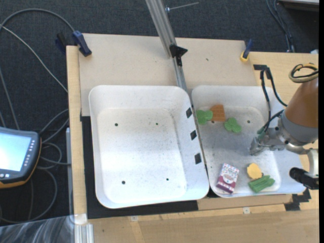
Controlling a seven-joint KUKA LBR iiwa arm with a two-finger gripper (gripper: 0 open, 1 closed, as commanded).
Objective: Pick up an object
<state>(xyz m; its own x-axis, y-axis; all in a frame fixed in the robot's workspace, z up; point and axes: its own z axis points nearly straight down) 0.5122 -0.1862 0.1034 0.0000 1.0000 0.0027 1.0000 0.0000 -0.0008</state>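
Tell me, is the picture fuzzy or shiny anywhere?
Camera view: light is even and soft, with no strong glare on the white bins; the toys, such as the yellow one, are small and a bit fuzzy; the end effector is blurry, so its fingers are hard to make out; the floor around the bench looks dark.

Light is even and fairly bright across the bench (152,59), diffuse rather than from one clear direction — shadows stay soft and short. The two white bins (142,151) read slightly overexposed, their rims washed pale, with faint grey speckle on the floors. The dark carpet (30,59) around the bench holds little detail. Focus is moderate throughout; small items look soft-edged and grainy — compression noise shows. The arm (304,108) at the right is a little blurred. A glowing screen (12,153) at left is blown out.
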